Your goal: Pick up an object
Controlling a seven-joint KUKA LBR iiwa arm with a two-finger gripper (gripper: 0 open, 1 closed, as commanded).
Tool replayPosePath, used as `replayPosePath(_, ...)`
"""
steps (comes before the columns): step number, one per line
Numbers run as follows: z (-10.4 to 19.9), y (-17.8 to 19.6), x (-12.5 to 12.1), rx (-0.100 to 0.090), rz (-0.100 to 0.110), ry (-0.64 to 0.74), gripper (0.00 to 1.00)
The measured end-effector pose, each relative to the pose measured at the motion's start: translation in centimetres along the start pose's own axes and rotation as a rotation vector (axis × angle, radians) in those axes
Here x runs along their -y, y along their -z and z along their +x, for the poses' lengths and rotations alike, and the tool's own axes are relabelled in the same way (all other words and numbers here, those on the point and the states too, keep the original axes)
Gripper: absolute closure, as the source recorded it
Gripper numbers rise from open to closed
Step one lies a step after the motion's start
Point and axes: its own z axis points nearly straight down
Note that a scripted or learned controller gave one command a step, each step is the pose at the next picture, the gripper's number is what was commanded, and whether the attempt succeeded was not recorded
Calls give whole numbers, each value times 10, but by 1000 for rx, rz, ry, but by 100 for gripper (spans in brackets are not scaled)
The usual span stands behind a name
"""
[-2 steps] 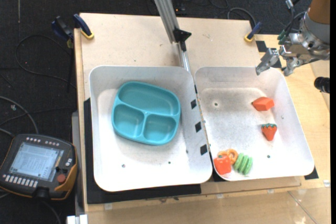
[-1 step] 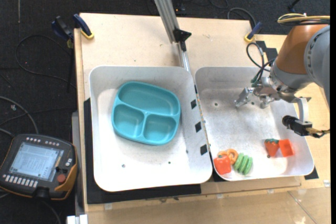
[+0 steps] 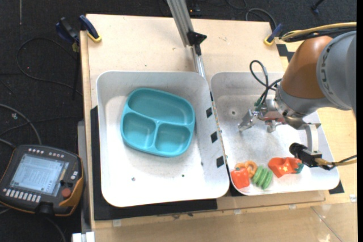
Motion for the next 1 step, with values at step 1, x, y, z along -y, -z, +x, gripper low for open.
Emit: replayPosePath(1,-65,1,45,6,-3,-11,0)
